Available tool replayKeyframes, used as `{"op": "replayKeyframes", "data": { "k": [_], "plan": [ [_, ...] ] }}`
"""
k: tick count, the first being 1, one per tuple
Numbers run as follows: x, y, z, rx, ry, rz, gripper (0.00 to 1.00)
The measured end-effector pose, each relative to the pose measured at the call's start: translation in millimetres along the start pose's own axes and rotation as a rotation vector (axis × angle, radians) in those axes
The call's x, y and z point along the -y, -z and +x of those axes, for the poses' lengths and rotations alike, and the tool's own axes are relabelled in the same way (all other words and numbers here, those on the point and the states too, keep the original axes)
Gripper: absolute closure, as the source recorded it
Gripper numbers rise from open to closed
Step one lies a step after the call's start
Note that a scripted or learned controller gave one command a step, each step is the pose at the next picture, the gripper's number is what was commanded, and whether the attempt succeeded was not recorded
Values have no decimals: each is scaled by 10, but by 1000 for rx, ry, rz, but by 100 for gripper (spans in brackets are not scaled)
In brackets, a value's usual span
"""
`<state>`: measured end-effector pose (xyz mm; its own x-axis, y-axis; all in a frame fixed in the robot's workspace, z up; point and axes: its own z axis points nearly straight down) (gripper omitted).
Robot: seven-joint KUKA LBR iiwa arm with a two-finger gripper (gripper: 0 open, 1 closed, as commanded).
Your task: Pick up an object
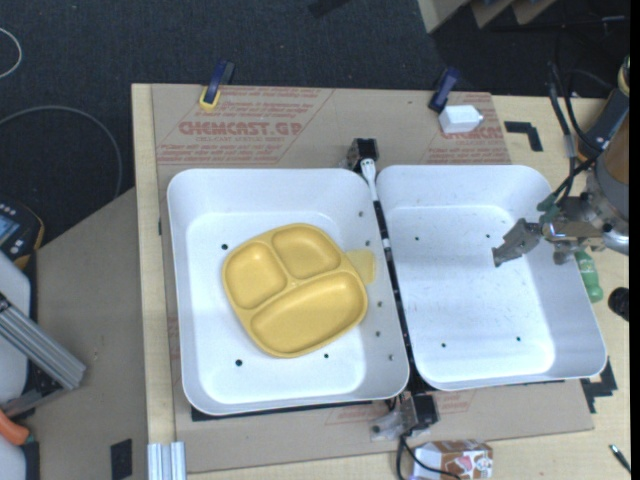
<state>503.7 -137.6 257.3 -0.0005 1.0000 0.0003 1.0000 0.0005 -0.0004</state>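
While the yellow divided plate (pixel 295 290) lies flat in the left bin (pixel 190 268), the gripper (pixel 510 248) hangs over the right bin (pixel 470 308), well apart from it. The plate sits a little left of centre in the frame, turned at a slant, with two small compartments toward the upper side and one long compartment toward the lower right. A paler yellow tab sticks out from under its right edge, near the wall where the two bins meet.

The arm comes in from the right edge of the frame, at about mid-height, and its grey wrist hardware crowds the right rim of the right bin. One dark grey finger (pixel 516 241) reaches leftward and slightly down over the white floor of that bin; nothing shows between the fingers, and whether they are spread or pressed together cannot be told from this angle. A green cylindrical part (pixel 590 276) hangs beside the wrist, just over the bin's right rim.

Both bins rest on a brown cardboard sheet (pixel 300 118) with red printing along its upper part. A small white block (pixel 460 119) sits on the cardboard above the right bin, next to a blue clamp (pixel 443 90), and another clamp (pixel 214 85) with a yellow tip holds the sheet's upper left edge.
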Motion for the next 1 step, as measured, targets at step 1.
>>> {"op": "replayKeyframes", "data": {
  "k": [1],
  "plan": [
    [241,501,789,-1,9,-6,0]
  ]
}}
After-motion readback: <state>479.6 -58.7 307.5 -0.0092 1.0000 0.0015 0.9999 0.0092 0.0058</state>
